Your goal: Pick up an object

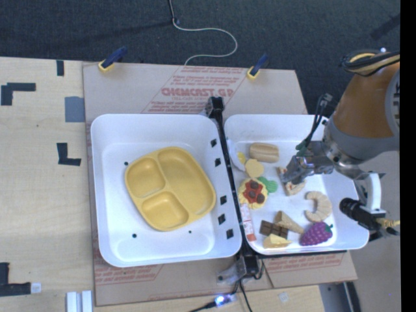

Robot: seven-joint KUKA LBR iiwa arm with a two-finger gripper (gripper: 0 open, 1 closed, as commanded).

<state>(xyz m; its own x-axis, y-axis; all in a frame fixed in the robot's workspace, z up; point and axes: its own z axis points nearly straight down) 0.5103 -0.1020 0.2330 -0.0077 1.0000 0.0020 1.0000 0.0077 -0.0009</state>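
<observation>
While the arm (364,109) is reaching in from the right, the surface (39,174) is showing as pale wood with dark marks, and grey carpet (78,12) is lying beyond it. Cardboard (195,90) is sitting under two white bins, held by two clamps (112,58). The left bin (104,194) is holding a yellow tray (170,187). The right bin (344,239) is holding toy food: a bun (264,152), a pizza slice (253,192), a croissant (318,206), grapes (316,233) and chocolate (273,229). The gripper (294,177) is hanging low over a small tan piece (294,188); whether the fingers are apart or together cannot be told.
</observation>
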